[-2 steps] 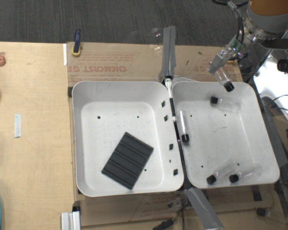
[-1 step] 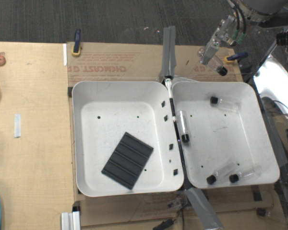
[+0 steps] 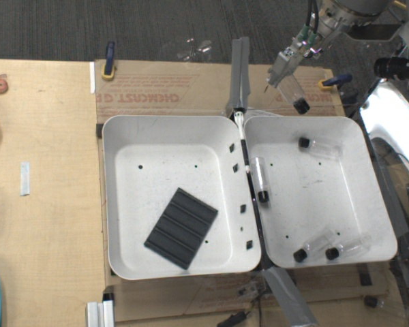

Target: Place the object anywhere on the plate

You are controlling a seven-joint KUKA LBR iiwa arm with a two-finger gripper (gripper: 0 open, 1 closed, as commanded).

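Observation:
The plate (image 3: 182, 227) is a dark ribbed rectangle lying slanted on the floor of the left bin (image 3: 108, 182). My gripper (image 3: 281, 78) is high at the back right, over the cardboard just beyond the right bin (image 3: 375, 182). A clear vial with a black cap (image 3: 300, 105) hangs slanting down from between its fingers, cap end lowest, near the bin's back rim. The gripper is far from the plate, up and to the right of it.
Several more clear black-capped vials lie in the right bin: one along the divider (image 3: 261, 179), one at the back (image 3: 315, 146), two at the front (image 3: 320, 247). A grey post (image 3: 239, 73) rises behind the bins' junction. Blue clamps hold the cardboard.

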